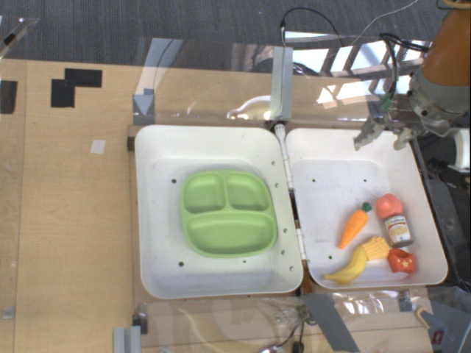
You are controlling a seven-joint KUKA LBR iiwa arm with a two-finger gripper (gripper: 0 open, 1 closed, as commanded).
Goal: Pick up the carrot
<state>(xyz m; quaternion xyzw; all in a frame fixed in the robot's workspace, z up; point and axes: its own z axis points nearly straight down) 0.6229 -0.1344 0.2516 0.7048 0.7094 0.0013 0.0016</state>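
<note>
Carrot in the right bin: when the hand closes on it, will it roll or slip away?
The carrot looks like a smooth, stiff toy, so it probably won't bend but may slip. Its round, tapered body lies flat and tilted, so a nudge could roll it. The banana and corn sit close by its tip and might get bumped.

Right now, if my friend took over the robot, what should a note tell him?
Gripper: open, holding nothing, up at the far edge of the right bin.
Carrot: lying in the right bin, beside the banana and bottle.
Green plate: in the left bin.
Done: nothing picked up yet.
Left: lower onto the carrot, grip it, lift.
</note>
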